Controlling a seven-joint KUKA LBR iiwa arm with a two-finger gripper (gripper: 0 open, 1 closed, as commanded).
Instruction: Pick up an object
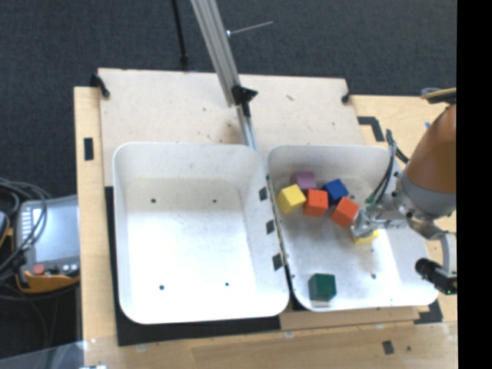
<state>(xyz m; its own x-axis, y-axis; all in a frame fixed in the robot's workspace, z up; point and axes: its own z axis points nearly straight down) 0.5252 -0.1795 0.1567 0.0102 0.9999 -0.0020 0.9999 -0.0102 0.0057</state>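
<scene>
The arm (434, 164) enters from the right edge of the camera view, its orange band uppermost and the grey wrist section just below that. From the wrist it slants down and to the left, ending in the tool (363, 227), which is lowered and points down-left. Thin cables run along the wrist above the tool. A dark fitting on the arm projects below and to the right of the tool.

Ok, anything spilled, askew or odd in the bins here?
Nothing spilled or damaged. The coloured blocks sit loosely clustered in the right white bin: one orange cube lies tilted, and a small yellow piece is tucked under the gripper.
</scene>
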